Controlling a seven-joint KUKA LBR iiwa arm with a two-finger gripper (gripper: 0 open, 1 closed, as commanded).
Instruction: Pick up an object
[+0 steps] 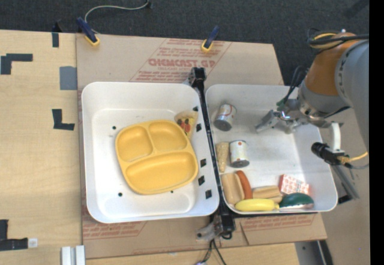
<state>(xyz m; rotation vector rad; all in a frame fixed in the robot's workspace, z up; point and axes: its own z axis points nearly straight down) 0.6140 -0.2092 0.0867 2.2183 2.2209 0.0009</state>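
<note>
Cans are the nearest things to the claw, which hangs low over the right bin, in its upper part. From where I stand I cannot tell the state of the claw, and I see nothing held in it.

I take as landmark the small can with a red label, upright near the middle of the right bin. A silver can lies tilted just above it, close to the wall between the two bins. Below the landmark lie a hotdog, a banana, a small red and white box and a dark green thing, all packed together along the lower wall.

I judge the red can the best choice. It looks light and stiff, and its round side may be slippery, so the claw should close across the middle of the body, not at the rim. The silver can would probably roll when touched.

To the right of the landmark the bin floor is bare, and this gives open room for coming down. To its left a pale cylinder stands almost touching it, and the dividing wall is near, so there is little room on that side. The left bin holds a yellow tray.
</note>
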